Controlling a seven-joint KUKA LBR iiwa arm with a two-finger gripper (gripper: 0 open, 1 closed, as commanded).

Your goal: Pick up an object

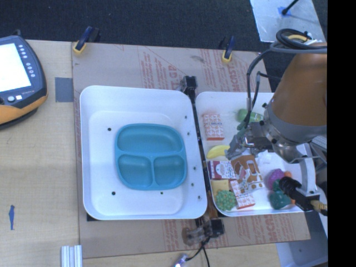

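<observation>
Two white bins sat side by side, the left bin carrying one blue divided tray and the right bin crowded with small toys. The gripper hung low over the right bin's middle, right above a brown-and-white carton lying just below it, long axis running up-down in the view; whether anything was grasped, I couldn't tell. Counted nearby: one yellow banana, one green bumpy piece, one purple piece.

A broad orange band is seen on the arm above a grey wrist collar, with black cables looped alongside.
</observation>
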